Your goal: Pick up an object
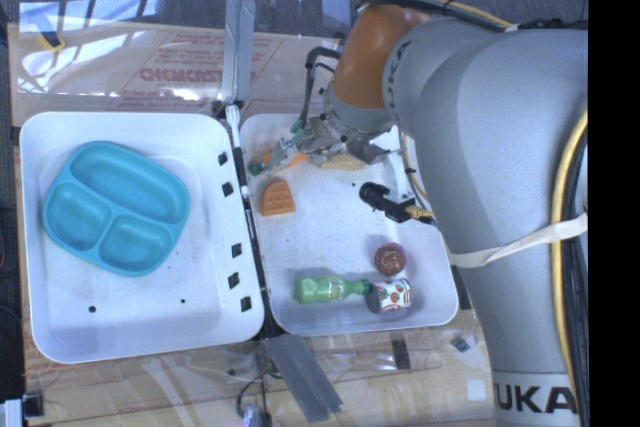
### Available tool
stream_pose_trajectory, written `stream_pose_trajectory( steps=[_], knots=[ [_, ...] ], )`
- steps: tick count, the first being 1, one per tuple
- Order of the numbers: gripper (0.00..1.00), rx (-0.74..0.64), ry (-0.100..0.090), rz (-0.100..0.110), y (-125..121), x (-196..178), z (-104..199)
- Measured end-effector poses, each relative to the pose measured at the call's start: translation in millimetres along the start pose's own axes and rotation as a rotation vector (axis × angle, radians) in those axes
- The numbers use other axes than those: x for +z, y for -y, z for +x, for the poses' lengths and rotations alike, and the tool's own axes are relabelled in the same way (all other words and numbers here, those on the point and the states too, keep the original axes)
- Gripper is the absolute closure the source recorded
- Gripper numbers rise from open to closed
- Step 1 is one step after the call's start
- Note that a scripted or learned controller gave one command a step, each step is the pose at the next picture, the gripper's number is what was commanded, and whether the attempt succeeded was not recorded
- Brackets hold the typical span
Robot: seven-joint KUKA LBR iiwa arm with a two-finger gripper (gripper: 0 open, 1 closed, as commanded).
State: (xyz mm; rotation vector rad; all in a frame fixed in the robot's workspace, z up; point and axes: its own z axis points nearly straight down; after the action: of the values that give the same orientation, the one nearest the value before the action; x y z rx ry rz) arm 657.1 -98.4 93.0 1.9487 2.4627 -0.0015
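My arm comes in from the right, bent down over the back left corner of the right bin [440,310], gripper [303,140] low near the wall. I honestly can't tell how the jaws stand from up here. Pickable stuff is all in that bin: one orange stick toy [268,159] just beside the gripper, one tan wedge [277,199], one green bottle [328,290], one brown round piece [390,259], one small patterned cup [397,296]. The left bin [40,320] has one blue divided plate [115,207].
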Motion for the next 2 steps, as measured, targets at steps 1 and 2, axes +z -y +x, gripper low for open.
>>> stream_pose_trajectory(
  steps=[1,2],
  knots=[
    [1.00,-0.005,-0.003,0.007,0.7,-9.2,1.3],
    [0.00,-0.005,-0.003,0.006,0.3,-9.6,1.3]
  ],
)
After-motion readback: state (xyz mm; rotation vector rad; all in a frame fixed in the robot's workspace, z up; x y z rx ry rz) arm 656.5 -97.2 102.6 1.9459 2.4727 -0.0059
